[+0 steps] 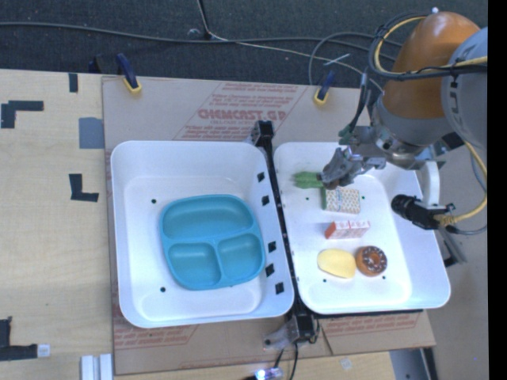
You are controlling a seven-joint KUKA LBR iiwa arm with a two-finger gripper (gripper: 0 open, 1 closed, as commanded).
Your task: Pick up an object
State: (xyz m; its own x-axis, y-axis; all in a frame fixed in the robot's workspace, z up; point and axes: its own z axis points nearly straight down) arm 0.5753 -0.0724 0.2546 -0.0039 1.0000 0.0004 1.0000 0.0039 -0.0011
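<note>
Two bins: you have the left bin (131, 212) and the right bin (412, 283) side by side on the bench.
Left bin: it holds a blue tray (211, 241) with three compartments, lying flat near the middle.
Right bin: you see five things here, a green item (306, 180), a speckled box (342, 200), a red-and-white box (347, 229), a yellow piece (337, 264) and a donut (371, 260).
Layout: the green item lies near the divider, the speckled box just beside it; the yellow piece and the donut touch near the front edge.
Arm: it reaches in from your right, orange band uppermost.
Gripper (339, 172): it sits low over the back of the right bin, at the green item and the speckled box.
Fingers: you cannot tell whether they are wide or narrow, nor whether anything is between them.
</note>
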